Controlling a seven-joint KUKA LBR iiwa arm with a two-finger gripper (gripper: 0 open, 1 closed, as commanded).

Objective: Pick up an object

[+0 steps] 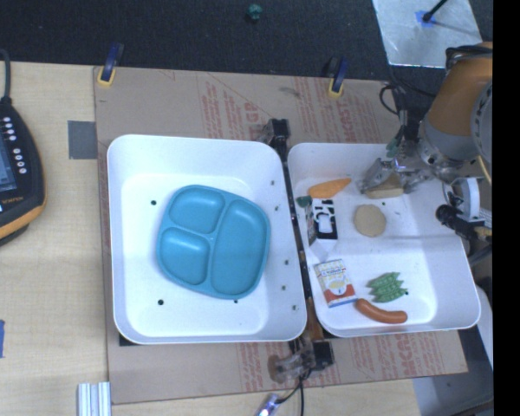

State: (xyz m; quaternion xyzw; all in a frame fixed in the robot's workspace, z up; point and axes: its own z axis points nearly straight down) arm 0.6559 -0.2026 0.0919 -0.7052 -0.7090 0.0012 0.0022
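Two white bins sit side by side: the left bin [130,310] holds a blue divided plate [213,242] (three compartments); the right bin [451,306] holds the small items. The arm [459,102] reaches in from the right, its gripper [386,178] low over the bin's far edge, just above a tan block [385,192]; grip state cannot be told. Nearby lie a round cookie [370,221], carrot [328,186], black-and-white card [324,219], small carton [334,282], sausage [381,312] and green pea pods [386,285].
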